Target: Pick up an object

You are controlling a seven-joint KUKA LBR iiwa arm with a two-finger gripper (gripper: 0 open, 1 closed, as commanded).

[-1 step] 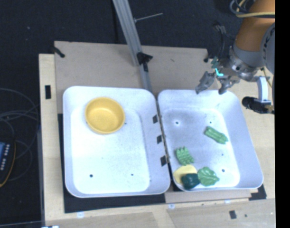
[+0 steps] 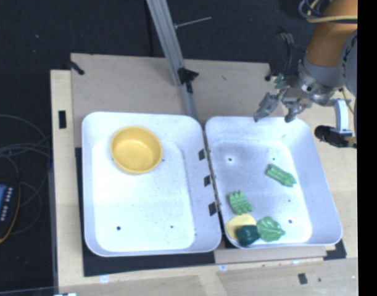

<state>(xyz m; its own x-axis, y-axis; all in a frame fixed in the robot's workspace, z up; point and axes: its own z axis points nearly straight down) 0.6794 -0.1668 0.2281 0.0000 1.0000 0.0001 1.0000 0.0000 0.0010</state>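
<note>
My gripper hangs open over the far edge of the right bin, with nothing between its fingers. Below it in that bin lie a green ridged piece near the middle right and a small green comb-like piece toward the left wall. A green leafy piece, a dark green block and a yellow piece crowd the near corner. A yellow bowl stands upright in the left bin, far from the gripper.
A grey metal rail slants down from the top to the seam between the bins. The bins share a central divider with black clips. The bench edge runs along the front.
</note>
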